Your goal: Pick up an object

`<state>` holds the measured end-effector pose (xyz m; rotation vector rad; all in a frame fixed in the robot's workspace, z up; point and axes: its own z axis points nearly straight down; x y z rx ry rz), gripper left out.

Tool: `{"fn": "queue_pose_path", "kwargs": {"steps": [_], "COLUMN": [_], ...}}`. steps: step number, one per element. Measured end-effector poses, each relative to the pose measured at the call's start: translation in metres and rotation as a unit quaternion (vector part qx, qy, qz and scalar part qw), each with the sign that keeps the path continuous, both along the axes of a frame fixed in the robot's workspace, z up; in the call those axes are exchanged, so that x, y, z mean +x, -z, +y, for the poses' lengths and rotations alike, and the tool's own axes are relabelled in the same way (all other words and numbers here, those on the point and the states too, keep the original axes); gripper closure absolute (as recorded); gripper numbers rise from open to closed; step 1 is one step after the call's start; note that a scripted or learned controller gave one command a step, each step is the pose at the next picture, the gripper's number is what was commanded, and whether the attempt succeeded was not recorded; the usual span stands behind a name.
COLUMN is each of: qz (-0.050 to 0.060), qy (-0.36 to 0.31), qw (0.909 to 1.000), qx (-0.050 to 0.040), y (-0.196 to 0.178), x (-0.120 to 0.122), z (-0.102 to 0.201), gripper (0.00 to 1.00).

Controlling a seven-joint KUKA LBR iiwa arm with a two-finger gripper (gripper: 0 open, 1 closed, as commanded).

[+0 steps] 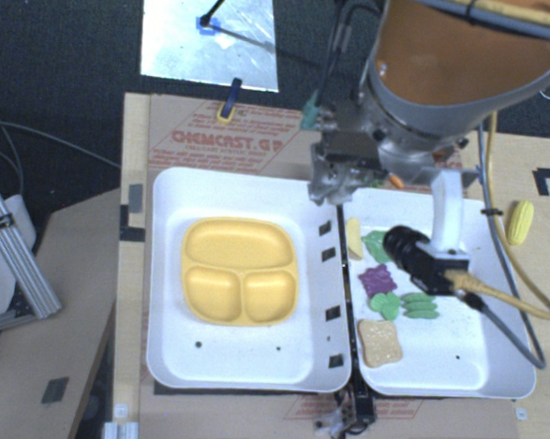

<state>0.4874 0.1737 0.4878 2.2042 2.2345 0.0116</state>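
Camera view showed the gripper [337, 192] at upper middle of the frame, over the top end of the divide between the bins; how wide it stood could not be told. Purple grapes [378, 280], green pieces [417, 305] and a toast slice [379, 342] lay in the right bin [490, 370]. A yellow divided plate [239, 270] sat in the left bin [163, 347].

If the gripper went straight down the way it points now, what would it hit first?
Probably the gripper would land on the ridge where the two bins meet, near their far end. The pale yellow piece lies beside that line; depth is unclear.
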Motion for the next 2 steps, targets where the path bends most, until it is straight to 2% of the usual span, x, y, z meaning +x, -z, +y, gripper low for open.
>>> {"fn": "queue_pose_path", "kwargs": {"steps": [1,2], "qz": [-0.001,0.01], "qy": [-0.003,0.003], "qw": [1.0,0.9999], "qx": [0.0002,-0.004], "y": [-0.011,0.219], "x": [0.0,-0.003], "z": [0.0,0.062], "gripper": [1.0,1.0]}}
